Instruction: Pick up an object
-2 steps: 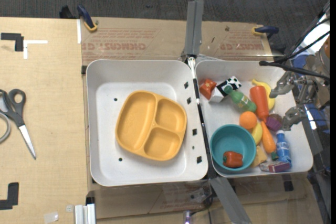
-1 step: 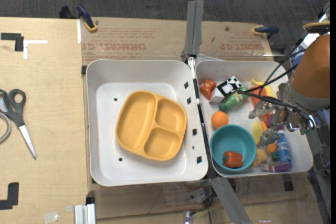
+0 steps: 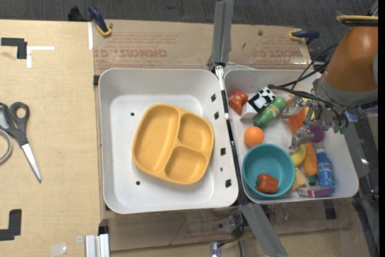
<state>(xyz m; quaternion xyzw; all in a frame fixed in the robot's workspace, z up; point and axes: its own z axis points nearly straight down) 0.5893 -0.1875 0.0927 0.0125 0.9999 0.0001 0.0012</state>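
End effector: metal end effector (image 3: 307, 129) hangs over the right part of the right bin, low among the toys; whether it is spread or closed cannot be told, and nothing can be seen held in it.
Arm: grey arm with its orange band (image 3: 355, 60) comes in from the right edge, cables trailing toward the wrist.
Right bin: white right bin (image 3: 348, 189) carries a crowd of small toys.
Teal bowl: teal bowl (image 3: 267, 168) sits at the bin's near left, with a red pepper (image 3: 267, 183) lying inside it.
Orange ball: orange ball (image 3: 254, 136) rests just above the bowl's rim.
Green bottle: green bottle (image 3: 271, 112) lies tilted, beside a black-and-white cube (image 3: 261, 98) and a red block (image 3: 238, 101).
Near the end effector: a banana (image 3: 298, 156), a carrot (image 3: 310, 159) and a blue bottle (image 3: 324, 170) lie just below it.
Left bin: white left bin (image 3: 114, 141) holds a yellow divided plate (image 3: 173, 143), tilted a little.
Worktop: scissors (image 3: 21, 135) lie on the wooden worktop (image 3: 48, 201) at far left, well apart from both bins.
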